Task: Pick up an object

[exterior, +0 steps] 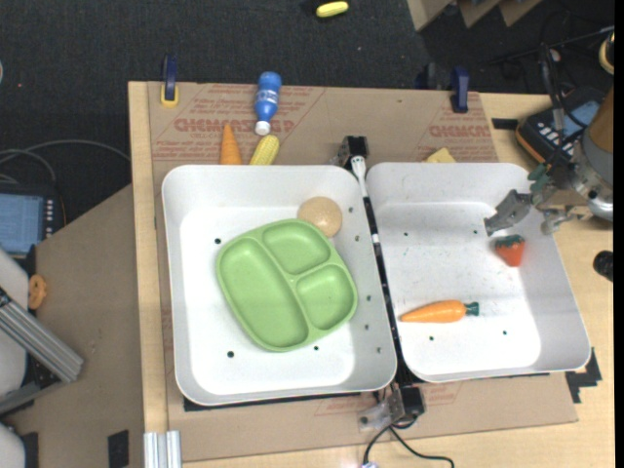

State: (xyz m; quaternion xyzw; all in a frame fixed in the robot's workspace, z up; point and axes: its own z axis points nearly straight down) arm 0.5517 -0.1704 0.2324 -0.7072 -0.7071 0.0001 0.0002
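In the right bin a small red strawberry-like toy lies near the far right wall, and an orange carrot with a green stem lies near the middle. My gripper hangs at the bin's right edge, just above and behind the red toy. Its fingers are spread open with nothing between them. The left bin holds a green divided plate and a tan round toy at the plate's far corner.
Behind the bins on the cardboard lie a blue and white bottle, a small orange cone, a yellow corn piece and a yellow scrap. A black clamp sits between the bins. Cables and gear crowd the right side.
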